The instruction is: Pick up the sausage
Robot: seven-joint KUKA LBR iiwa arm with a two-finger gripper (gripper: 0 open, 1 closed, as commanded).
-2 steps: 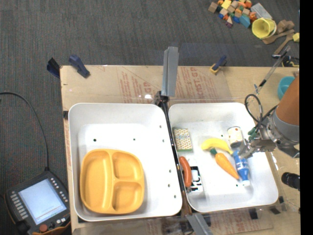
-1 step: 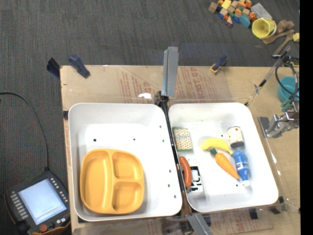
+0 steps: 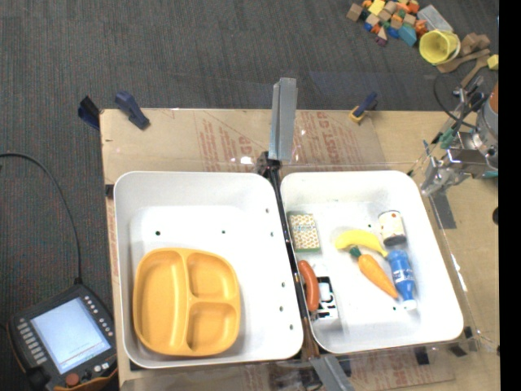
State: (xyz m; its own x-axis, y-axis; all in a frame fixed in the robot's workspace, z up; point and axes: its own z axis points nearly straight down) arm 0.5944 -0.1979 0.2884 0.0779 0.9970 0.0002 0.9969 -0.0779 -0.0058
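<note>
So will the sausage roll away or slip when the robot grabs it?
Probably a bit. The sausage looks rounded and glossy, so it may roll sideways or slip from a pinch. It lies close to the right bin's left wall, which may stop it rolling that way. It looks like a small toy, so likely light.

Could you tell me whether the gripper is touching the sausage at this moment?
Apart. The camera view shows the gripper outside the right bin's upper right corner, while the sausage lies by that bin's left wall, with bare bin floor and other items between them.
</note>
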